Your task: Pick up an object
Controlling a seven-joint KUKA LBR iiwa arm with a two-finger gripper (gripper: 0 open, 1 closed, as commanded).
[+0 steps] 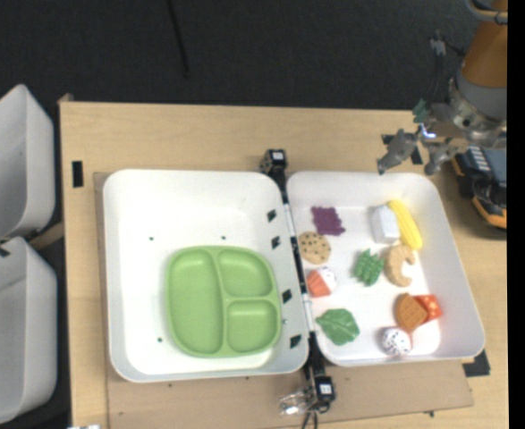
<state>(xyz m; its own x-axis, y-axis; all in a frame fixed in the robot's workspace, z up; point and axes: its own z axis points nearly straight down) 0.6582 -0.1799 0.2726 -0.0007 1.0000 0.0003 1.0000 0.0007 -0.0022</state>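
Green 3-compartment tray (222,314) in left bin (128,239), on bench (226,132).

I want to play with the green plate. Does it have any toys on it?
No, it holds nothing. All three sections of the green plate show bare green, and the toys, like the yellow corn, lie in the other bin.

green tray (221,314) left bin, toys (369,267) right.

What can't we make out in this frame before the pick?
- Gripper, camera view: small and blurred at the bench's far right; finger state unreadable.
- Arm: cut off by the right edge above the orange band.
- White item beside the yellow corn: too small and washed out against the right bin to identify.
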